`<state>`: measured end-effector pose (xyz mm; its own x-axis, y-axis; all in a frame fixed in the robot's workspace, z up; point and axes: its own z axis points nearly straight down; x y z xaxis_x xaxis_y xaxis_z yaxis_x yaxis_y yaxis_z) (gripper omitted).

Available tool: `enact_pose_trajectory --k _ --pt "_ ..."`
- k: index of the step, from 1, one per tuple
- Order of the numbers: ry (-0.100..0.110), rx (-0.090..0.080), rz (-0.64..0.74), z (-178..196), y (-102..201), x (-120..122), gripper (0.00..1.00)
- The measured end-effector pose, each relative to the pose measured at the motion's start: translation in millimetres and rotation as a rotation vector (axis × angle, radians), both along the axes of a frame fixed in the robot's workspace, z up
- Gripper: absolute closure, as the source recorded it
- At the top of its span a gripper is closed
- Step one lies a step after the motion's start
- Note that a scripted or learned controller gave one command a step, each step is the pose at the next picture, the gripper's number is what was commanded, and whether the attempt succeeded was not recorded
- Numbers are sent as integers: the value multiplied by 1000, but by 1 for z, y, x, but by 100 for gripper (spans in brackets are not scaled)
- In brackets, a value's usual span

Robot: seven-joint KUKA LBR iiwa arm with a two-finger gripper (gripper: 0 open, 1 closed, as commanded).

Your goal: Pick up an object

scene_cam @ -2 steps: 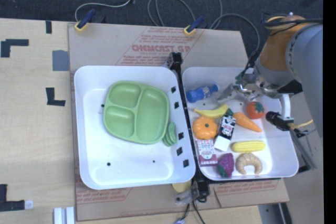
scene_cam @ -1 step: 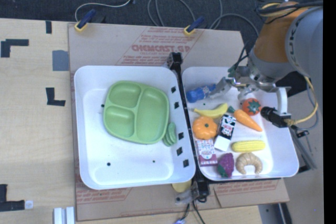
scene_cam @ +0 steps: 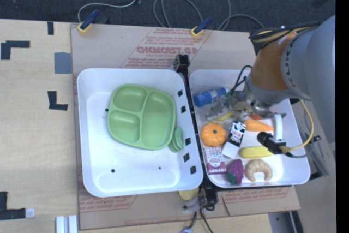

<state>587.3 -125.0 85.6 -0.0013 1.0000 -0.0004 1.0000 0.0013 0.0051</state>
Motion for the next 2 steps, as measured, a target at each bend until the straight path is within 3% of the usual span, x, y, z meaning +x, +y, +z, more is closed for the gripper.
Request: enact_pose_trajectory --k 1,2 --pt "-3 -3 0 12 -1 1 100" --pt "-2 -2 0 11 -1 1 0"
